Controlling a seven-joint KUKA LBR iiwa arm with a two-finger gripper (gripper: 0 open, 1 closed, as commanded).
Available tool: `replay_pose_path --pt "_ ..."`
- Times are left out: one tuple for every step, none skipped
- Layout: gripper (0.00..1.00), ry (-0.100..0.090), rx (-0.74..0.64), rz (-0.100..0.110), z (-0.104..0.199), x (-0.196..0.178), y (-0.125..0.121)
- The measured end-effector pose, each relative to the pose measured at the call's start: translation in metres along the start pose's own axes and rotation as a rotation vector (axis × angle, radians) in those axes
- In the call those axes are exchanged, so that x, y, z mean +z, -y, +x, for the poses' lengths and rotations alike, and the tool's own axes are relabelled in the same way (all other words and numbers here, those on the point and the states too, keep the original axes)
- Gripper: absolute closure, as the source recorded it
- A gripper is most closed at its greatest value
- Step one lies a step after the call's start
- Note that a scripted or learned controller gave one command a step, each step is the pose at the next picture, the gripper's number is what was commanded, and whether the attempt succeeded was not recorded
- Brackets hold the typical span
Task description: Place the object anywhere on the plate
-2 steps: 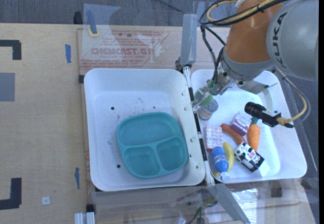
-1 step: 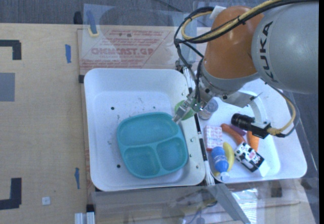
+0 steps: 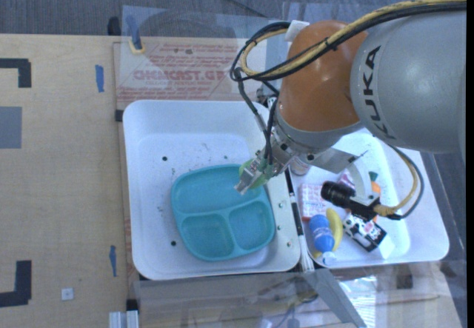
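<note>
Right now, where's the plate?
The blue plate lies in the left bin, toward its front right corner, with the gripper over the plate's upper right edge.

plate (image 3: 218,219) compartments bare, right bin (image 3: 422,245) cluttered

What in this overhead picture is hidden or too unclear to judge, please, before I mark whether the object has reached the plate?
- Gripper, camera view: small and blurred over the blue plate; whether it holds anything cannot be told.
- Right bin, camera view: the arm covers its far half.
- Items in the right bin, including a blue bottle: crowded, mostly too small to identify.
</note>
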State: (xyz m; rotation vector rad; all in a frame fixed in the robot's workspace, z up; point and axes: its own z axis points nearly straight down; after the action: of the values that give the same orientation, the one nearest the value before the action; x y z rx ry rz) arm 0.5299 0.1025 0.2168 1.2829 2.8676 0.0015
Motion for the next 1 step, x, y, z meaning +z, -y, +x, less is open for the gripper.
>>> replay_pose_path --pt "1.0 0.0 -0.147 0.0 0.0335 0.0119 -0.0114"
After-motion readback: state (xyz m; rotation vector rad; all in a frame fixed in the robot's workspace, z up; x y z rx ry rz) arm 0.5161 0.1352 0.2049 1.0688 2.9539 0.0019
